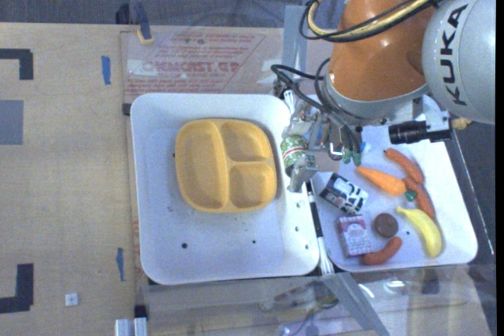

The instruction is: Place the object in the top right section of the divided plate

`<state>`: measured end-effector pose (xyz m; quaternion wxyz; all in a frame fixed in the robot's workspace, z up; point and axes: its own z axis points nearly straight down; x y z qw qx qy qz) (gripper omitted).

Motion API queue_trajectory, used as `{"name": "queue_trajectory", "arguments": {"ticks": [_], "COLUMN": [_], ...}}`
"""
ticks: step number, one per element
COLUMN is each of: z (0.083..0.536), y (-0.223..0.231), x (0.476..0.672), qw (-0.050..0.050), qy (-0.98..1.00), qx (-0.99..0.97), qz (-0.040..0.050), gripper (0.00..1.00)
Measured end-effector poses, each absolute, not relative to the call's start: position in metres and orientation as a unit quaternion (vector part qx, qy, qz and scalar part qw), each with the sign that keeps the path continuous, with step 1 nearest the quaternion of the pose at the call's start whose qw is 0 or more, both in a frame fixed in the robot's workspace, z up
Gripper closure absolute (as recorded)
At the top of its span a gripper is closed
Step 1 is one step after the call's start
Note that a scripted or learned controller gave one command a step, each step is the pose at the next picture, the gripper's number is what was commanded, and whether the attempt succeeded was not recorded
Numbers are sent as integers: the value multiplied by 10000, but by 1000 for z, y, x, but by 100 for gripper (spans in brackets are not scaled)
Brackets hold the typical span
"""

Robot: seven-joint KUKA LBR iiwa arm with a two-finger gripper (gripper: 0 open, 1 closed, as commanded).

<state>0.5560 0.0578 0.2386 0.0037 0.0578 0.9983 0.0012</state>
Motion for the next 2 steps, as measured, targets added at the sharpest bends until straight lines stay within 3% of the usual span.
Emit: {"name": "queue_trajectory", "arguments": {"ticks": [1, 2], "z": [223, 232], "y": [47, 81], "x": [513, 502], "qw": [14, 23], "qy": [9997, 9996], "qx": [257, 272], "qz": [7, 13], "gripper": [100, 100]}}
